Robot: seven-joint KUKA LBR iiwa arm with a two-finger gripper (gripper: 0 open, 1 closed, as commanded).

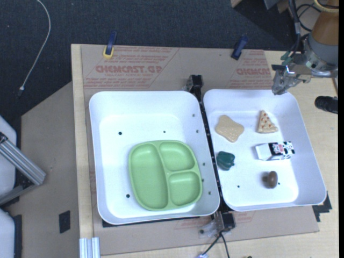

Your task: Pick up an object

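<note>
The right bin (301, 195) holds several small objects: a tan cookie-shaped piece (229, 128), a pizza-slice toy (266, 122), a dark green lump (225, 160), a white and black carton (274, 150) lying on its side, and a brown ball (270, 179). My gripper (280, 88) hangs over the far right rim of that bin, up and to the right of the pizza slice. It touches none of the objects.
The left bin (107, 122) carries a green divided plate (164, 174) with three compartments. A black clamp (194, 83) sits between the bins at the back. Blue clips (239, 47) hold the cardboard sheet at its far edge.
</note>
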